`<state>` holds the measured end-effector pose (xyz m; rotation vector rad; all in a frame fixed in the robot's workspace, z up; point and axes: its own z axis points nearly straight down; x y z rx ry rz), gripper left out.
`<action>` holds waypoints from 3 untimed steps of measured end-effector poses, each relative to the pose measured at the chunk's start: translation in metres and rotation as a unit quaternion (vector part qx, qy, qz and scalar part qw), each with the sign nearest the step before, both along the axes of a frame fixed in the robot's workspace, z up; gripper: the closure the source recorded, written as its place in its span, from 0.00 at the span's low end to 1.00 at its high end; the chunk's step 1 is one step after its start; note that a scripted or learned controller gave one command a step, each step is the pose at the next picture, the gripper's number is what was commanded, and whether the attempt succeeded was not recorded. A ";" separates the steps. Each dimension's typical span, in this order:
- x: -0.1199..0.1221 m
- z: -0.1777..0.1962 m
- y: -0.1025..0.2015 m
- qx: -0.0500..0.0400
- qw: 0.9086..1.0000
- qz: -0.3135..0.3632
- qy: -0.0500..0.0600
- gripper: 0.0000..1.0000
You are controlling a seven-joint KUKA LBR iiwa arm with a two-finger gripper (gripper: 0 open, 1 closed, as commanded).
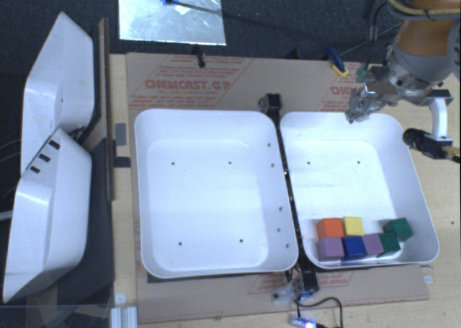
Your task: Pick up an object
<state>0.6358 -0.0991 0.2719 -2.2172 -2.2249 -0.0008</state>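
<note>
Small coloured blocks lie clustered in the near corner of the right bin point(403, 175): an orange block point(330, 228) and a yellow block point(353, 225) behind, a purple block point(330, 248), a blue block point(354, 246) and a mauve block point(373, 244) in front, with two dark green blocks point(394, 233) at the right end. They touch one another in two short rows running along the bin's near wall; each looks roughly cubic, so no long axis can be told. The left bin point(209, 189) sits just beside the right one on the cardboard-covered tabletop point(216, 81). The gripper point(358, 112) hangs over the right bin's far rim, well apart from the blocks; nothing is seen in the jaws, and how far they stand open cannot be told
</note>
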 end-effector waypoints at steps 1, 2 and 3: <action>-0.013 -0.020 0.048 0.000 1.000 0.000 0.000 1.00; -0.024 -0.020 0.100 0.000 1.000 0.001 0.000 1.00; -0.042 -0.033 0.157 0.000 1.000 0.001 0.000 1.00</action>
